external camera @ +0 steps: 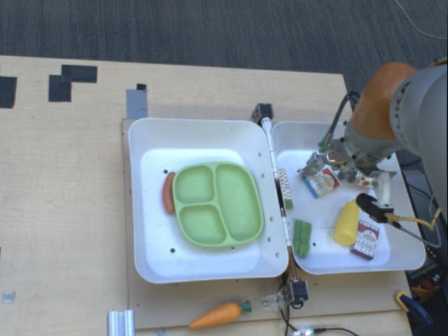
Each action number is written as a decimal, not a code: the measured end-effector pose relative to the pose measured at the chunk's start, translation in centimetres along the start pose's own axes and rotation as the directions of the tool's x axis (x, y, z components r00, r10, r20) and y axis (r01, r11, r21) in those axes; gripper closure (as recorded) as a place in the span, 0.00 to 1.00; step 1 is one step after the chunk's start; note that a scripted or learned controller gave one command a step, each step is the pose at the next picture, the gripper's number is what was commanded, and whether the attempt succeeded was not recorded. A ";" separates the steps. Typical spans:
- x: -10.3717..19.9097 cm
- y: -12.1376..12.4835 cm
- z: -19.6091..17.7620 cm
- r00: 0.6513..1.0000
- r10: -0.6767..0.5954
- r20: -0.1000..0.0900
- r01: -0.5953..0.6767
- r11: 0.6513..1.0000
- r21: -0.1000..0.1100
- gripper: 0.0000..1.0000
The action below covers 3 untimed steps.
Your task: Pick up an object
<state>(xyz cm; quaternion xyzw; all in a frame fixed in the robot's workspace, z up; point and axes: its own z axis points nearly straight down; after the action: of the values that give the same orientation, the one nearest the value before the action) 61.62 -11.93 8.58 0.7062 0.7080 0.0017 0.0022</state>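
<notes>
Over the right bin (413, 261), the pincer (323, 165) meets a small packet (321, 182), grip state unclear.

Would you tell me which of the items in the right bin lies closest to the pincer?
The small blue-and-white packet, right beside the pincer at the bin's upper part; the yellow item, green item and red-and-white box lie farther toward the front.

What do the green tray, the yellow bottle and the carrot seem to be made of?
Tray: likely moulded plastic, matte, with smooth uniform dividers.
Bottle: probably plastic, smooth with a slight sheen.
Carrot: looks like a plastic toy, evenly orange with a neat green cap.
</notes>
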 end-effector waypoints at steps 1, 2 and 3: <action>0.0 0.2 -1.2 1.000 -0.001 0.001 0.001 1.000 -0.007 1.00; 0.0 0.2 -1.2 1.000 -0.001 0.001 0.001 1.000 -0.006 0.00; 3.5 -3.6 -0.1 1.000 0.000 0.001 0.000 1.000 -0.002 0.00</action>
<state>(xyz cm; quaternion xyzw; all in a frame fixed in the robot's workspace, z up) 58.05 -8.44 8.67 0.7061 0.7081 0.0022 0.0032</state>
